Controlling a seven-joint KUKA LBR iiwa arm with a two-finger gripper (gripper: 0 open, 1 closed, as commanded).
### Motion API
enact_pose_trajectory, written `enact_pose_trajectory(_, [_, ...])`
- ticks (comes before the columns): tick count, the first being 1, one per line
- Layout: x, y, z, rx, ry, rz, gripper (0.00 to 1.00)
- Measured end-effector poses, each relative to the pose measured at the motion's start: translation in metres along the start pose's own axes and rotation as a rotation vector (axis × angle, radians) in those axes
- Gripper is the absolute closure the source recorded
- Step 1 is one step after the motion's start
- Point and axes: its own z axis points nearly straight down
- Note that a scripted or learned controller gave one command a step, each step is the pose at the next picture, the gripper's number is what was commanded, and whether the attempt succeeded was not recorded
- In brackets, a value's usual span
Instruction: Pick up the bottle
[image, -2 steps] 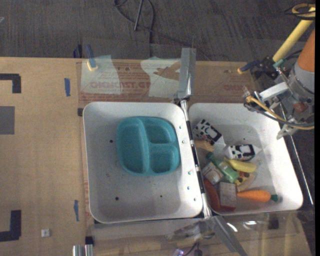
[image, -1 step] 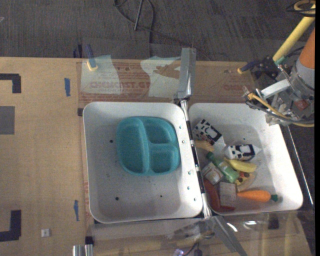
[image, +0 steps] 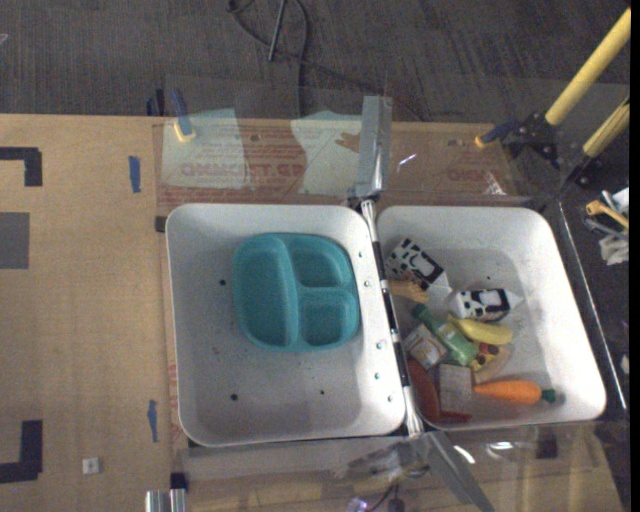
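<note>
Camera view is showing the green bottle (image: 447, 334) lying tilted in the right bin (image: 560, 300), touching a banana (image: 483, 330). A teal tray (image: 297, 291) is sitting in the left bin (image: 200, 330). I cannot tell the gripper's state.

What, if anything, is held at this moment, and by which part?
Nothing is seen held. The small green plastic bottle lies among the toy food in the right white bin, untouched, beside the yellow banana.
</note>
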Motion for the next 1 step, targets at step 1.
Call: enact_pose_trajectory(1, [-0.0545, -0.0023, 0.0089, 0.003, -0.002, -0.04, 1.0])
